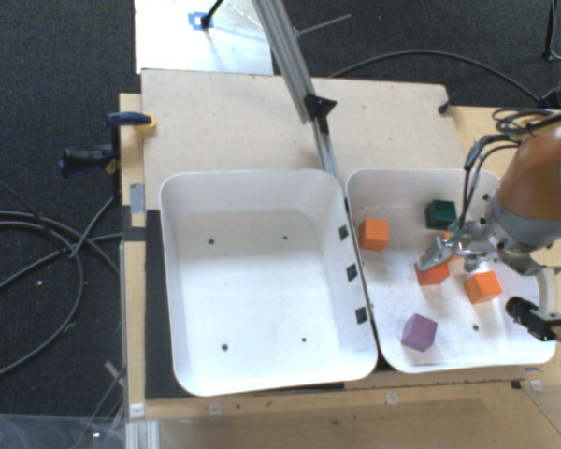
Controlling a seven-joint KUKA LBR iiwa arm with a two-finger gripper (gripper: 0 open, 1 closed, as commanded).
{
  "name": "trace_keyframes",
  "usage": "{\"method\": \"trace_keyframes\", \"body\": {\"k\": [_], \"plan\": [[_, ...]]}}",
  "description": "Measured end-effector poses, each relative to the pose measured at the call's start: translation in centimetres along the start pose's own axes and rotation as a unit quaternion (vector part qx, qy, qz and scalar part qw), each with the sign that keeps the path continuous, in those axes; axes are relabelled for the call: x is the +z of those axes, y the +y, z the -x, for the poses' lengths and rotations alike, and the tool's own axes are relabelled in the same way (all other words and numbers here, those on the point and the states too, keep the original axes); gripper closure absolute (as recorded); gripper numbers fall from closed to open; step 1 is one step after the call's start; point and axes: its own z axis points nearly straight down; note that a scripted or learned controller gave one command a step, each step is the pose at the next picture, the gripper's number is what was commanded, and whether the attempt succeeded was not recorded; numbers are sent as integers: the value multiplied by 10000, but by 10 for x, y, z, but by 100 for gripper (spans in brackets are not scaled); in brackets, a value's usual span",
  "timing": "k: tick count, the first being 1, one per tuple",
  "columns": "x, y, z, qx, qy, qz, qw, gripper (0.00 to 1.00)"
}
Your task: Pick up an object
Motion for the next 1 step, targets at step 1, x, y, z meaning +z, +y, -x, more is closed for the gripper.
{"method": "trace_keyframes", "body": {"k": [1], "plan": [[-15, 3, 1, -13, -14, 57, 10000, 100]]}}
